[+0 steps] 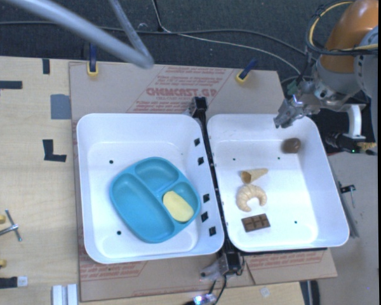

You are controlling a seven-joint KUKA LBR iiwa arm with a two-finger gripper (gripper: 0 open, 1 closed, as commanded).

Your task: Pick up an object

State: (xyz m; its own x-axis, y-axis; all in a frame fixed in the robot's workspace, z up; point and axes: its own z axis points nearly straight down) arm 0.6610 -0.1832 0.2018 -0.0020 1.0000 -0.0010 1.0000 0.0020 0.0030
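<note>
White bins sit mid-frame. Left bin (pixel 95 189) holds a blue tray (pixel 136 202) with a yellow lump (pixel 178 206). Right bin (pixel 317 202) holds a croissant (pixel 251 197), chocolate (pixel 255 222), wedge (pixel 254 176) and brown ball (pixel 291 145). Gripper (pixel 286 119) hangs upper right, holding nothing.

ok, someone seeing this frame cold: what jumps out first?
Probably the bright blue divided plastic tray in the left white bin, with a pale yellow oval piece in its right compartment. Next, the grey arm's gripper over the right white bin's far corner, near a small brown round lump; a tan croissant and a dark chocolate bar lie closer to the camera.
</note>
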